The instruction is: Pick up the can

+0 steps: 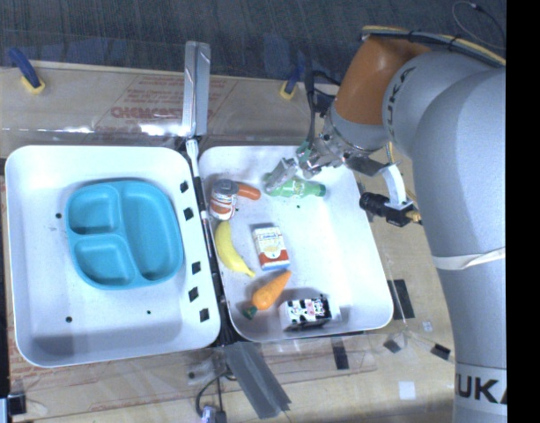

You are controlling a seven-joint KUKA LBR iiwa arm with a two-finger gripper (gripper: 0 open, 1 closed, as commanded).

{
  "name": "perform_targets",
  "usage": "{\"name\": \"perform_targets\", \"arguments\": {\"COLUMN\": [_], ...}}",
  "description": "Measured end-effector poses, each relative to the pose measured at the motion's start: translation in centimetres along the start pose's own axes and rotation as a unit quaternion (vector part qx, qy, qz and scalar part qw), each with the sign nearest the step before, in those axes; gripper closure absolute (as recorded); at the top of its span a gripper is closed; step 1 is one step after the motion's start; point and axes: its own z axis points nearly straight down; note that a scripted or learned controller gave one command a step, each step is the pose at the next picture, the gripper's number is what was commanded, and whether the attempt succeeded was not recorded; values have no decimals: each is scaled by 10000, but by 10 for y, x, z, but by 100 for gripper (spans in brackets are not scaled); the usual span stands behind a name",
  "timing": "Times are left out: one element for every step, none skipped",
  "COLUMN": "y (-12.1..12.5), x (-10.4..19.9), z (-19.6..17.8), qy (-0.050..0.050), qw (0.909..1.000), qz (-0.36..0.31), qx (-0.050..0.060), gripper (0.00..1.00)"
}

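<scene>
Right bin (362,236): can (221,198) stands well left of gripper (287,176).

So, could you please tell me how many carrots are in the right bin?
2. One carrot lies near the front, between the banana and the black carton; a smaller one lies beside the can.

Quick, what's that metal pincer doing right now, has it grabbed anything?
Pincer: low over the green plastic bottle in the right white bin; open or closed cannot be told. It is apart from the small upright can.
</scene>
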Motion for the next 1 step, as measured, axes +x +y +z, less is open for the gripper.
{"name": "perform_targets", "arguments": {"y": [-37], "x": [52], "z": [49], "qy": [1], "qw": [9999], "qz": [133], "qx": [3], "gripper": [0]}}
